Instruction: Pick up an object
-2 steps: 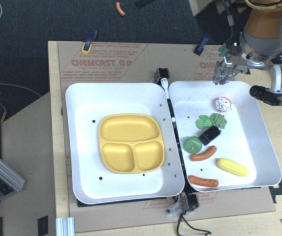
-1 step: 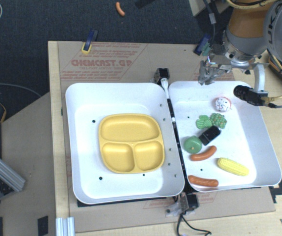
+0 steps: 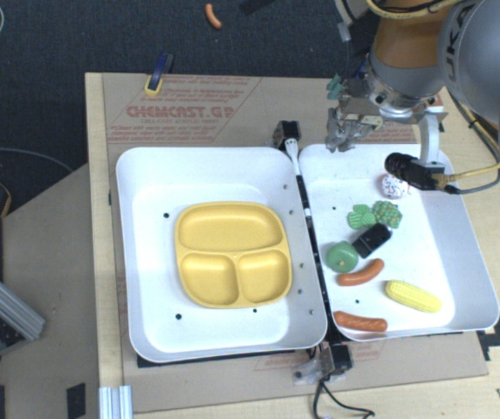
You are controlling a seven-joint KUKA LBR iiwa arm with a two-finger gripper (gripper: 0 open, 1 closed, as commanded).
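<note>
My claw [image 3: 344,138] hangs over the far left corner of the right bin [image 3: 468,260], apart from the toys there; whether it is released or clenched I cannot tell. The pickings lie nearer: a corn cob [image 3: 413,296], two sausages [image 3: 359,273], a green ball [image 3: 343,256], a black block [image 3: 372,239]. The left bin [image 3: 136,260] holds a yellow tray [image 3: 231,253]. I judge nothing grasped yet.

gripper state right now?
Gripper: cannot be told; it hangs over the far edge of the right bin, nothing seen in it.
</note>
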